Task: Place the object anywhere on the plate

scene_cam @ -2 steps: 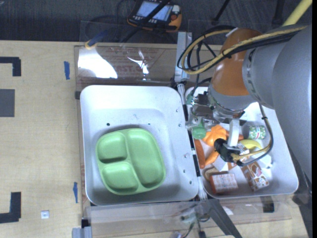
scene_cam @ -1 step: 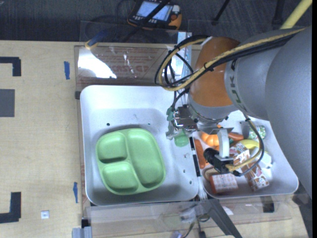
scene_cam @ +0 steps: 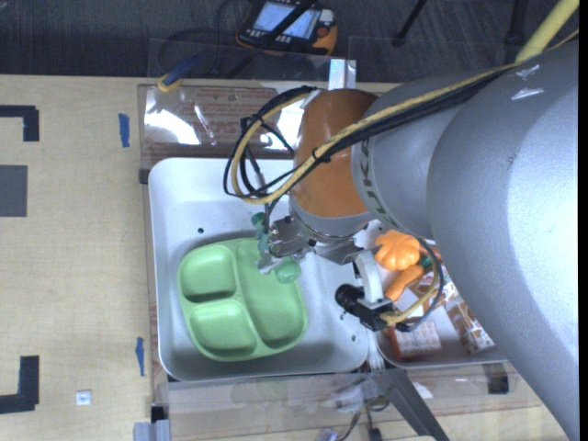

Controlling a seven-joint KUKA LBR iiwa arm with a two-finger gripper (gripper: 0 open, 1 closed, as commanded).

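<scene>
Green and divided into three compartments, a plate (scene_cam: 276, 320) sits in the lower part of a shallow white bin (scene_cam: 184, 191) at the centre of the frame. We look down at a slant on a pale wooden surface (scene_cam: 73, 246) that carries this bin, with black corner marks and short strips of blue tape (scene_cam: 124, 129) on the bare wood at the left.

A large grey arm (scene_cam: 496, 191) reaches in from the right and covers much of the right half of the frame. An orange band (scene_cam: 331, 168) sits above its wrist, and yellow and black cables (scene_cam: 243, 159) loop beside it. The hand (scene_cam: 274, 244) hangs over the upper right edge of the plate, close above the rim. We cannot tell whether the hand is clenched or released.

Just below the hand we see a small green object (scene_cam: 288, 270), paler than the plate, at the top of the plate's right compartment. We cannot tell whether it is held or rests on the plate.

To the right, an orange pumpkin-shaped toy (scene_cam: 400, 249) shows beside the arm, and a red and brown packet (scene_cam: 432, 333) lies below it in the second bin (scene_cam: 432, 363), whose rim shows at the lower right. A clear plastic sheet (scene_cam: 211, 113) lies above the bins, and a handheld controller with a lit screen (scene_cam: 280, 21) rests on the dark floor at the top of the frame.
</scene>
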